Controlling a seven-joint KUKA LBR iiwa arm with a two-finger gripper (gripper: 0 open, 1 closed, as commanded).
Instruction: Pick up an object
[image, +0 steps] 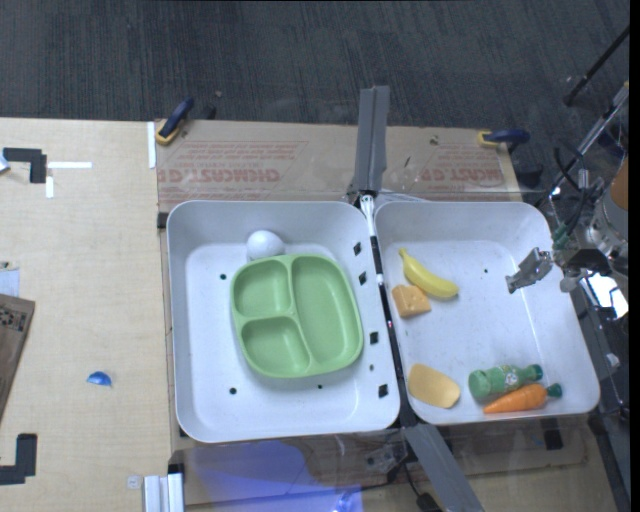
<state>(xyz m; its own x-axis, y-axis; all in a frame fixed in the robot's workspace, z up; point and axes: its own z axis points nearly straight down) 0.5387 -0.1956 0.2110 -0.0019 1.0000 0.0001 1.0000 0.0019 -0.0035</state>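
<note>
The right bin (500, 300) holds several objects. A yellow banana (428, 276) lies near its left wall, with an orange cheese wedge (410, 301) just below it. A flat yellow-orange piece (434, 386) lies at the front left. A green bottle (504, 379) and an orange carrot (520, 399) lie side by side at the front right. My gripper (548, 274) hangs over the bin's right side, apart from all of them. It is open with nothing between its fingers.
The left bin (200, 330) holds a green divided plate (297, 315) with a white ball (265, 242) behind it. A raised divider (376, 290) separates the bins. Cables and the arm crowd the right edge. A small blue object (98, 379) lies on the bench at left.
</note>
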